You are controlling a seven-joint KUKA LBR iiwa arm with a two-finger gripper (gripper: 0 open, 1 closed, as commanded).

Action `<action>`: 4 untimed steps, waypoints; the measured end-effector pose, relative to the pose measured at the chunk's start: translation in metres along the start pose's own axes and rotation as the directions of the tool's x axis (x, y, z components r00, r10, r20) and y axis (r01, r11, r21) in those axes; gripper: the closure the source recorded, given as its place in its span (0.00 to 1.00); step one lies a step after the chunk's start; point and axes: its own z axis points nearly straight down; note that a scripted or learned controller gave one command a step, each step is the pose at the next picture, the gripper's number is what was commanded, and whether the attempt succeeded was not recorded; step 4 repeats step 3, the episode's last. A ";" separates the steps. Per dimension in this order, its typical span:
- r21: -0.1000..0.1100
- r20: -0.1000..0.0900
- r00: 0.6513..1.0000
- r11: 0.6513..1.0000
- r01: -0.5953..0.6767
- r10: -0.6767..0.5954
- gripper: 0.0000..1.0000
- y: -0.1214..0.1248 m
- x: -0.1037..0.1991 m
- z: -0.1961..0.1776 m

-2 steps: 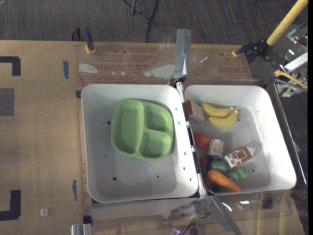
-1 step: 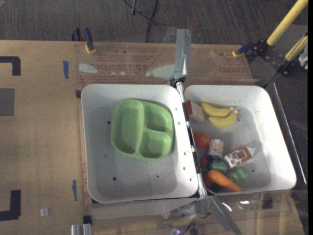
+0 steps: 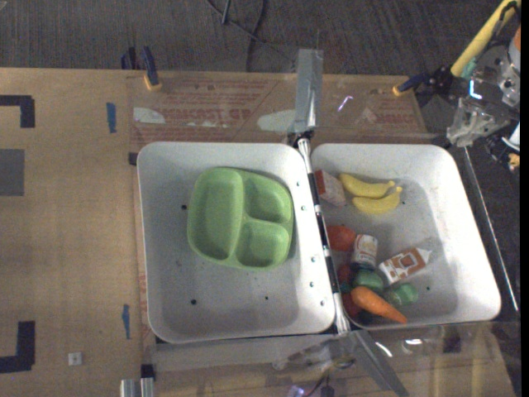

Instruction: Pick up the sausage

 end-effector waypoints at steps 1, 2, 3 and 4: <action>0.000 0.000 1.000 1.000 0.000 0.000 0.00 0.000 0.000 0.000; -0.004 0.001 0.993 0.993 0.117 -0.117 0.00 -0.014 0.045 -0.039; 0.002 0.001 0.928 0.928 -0.372 0.372 0.00 -0.076 0.010 -0.061; 0.002 0.001 0.928 0.928 -0.372 0.372 0.00 -0.076 0.010 -0.061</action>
